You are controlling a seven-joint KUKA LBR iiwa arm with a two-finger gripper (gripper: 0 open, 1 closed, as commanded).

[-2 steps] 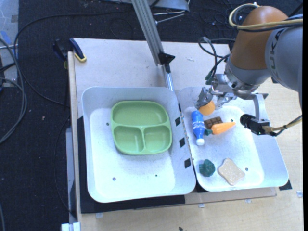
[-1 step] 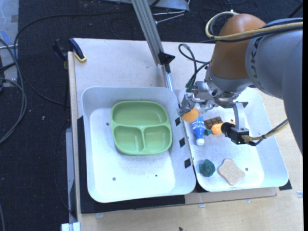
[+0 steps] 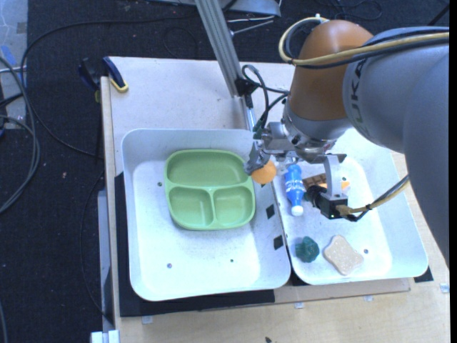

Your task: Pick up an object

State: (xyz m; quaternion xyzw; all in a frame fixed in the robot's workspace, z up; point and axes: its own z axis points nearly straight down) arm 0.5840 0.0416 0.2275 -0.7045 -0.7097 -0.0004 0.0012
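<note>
On the bench, the left bin (image 3: 143, 263) bears a green divided tray (image 3: 210, 189). At its right edge, over the wall between the bins, the tool (image 3: 261, 164) is closed on a small orange object (image 3: 265, 172). The right bin (image 3: 400, 252) contains a blue-labelled bottle (image 3: 293, 186), a dark green lump (image 3: 308, 249) and a tan, bread-like piece (image 3: 343, 255).

Bright even overhead light, soft shadows, slightly grainy, mild blur.
</note>
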